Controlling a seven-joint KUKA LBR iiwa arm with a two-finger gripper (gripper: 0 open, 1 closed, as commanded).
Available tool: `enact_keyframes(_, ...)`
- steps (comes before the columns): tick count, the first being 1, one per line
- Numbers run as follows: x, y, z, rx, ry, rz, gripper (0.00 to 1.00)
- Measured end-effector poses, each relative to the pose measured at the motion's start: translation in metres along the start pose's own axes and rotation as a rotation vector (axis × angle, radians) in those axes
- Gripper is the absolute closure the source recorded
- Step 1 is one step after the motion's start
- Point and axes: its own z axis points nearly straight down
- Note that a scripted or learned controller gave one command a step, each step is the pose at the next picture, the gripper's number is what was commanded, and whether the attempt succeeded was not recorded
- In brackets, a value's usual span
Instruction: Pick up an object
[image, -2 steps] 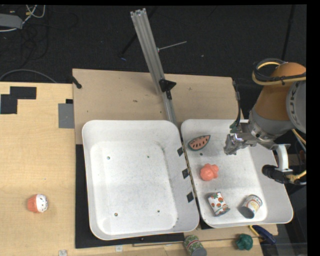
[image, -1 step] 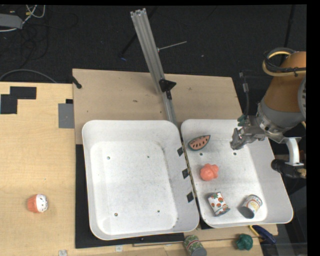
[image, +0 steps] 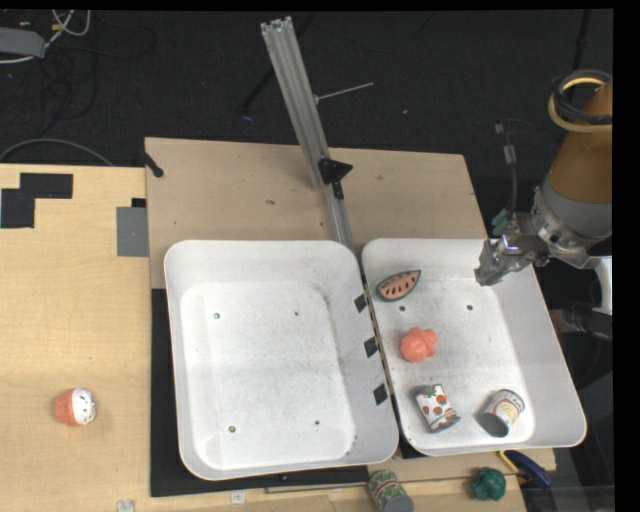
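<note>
Plywood bench bears two white bins amid dark floor; gripper hovers, its grip state unclear.

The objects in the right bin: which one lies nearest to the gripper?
The watermelon slice, near the bin's top left; the orange toy, small carton and can lie farther from the gripper.

The arm is cut off by the right edge, so its base is out of sight. The gripper, above the right bin's top edge, is too small and dark to read. A can and a green toy are clipped by the bottom edge.
</note>
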Motion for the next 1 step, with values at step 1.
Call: enact_keyframes(1,-0.0013,0.0005,-0.0366,0.000,0.000,0.000,1.00)
